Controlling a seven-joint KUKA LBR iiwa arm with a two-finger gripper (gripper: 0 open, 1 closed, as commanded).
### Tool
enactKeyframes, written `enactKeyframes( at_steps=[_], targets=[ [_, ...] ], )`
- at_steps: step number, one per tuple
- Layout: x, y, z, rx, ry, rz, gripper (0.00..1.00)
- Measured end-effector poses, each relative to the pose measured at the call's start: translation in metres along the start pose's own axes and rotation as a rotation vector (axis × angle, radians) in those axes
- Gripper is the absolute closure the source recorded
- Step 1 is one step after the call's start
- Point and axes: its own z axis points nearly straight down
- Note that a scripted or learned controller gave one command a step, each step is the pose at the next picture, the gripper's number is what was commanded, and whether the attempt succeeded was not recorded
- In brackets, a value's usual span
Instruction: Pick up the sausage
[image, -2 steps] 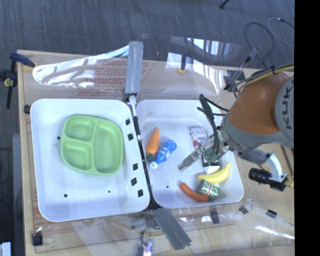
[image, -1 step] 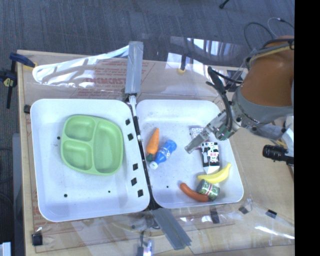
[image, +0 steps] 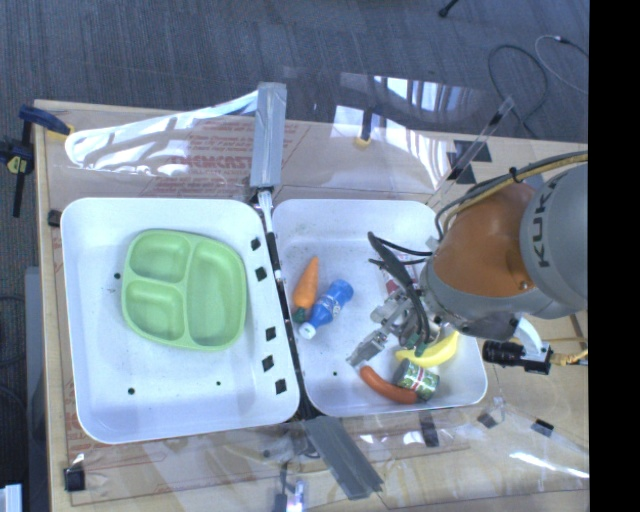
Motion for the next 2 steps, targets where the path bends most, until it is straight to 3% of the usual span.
enactKeyframes(
  at_steps=[1, 2],
  targets=[
    [-0.0068, -0.0294, 0.0481, -0.001, -0.002, -0.044, 0.00],
    [-0.0071, -0.0280, 0.0381, -0.002, -0.002, -0.048, 1.00]
  ],
)
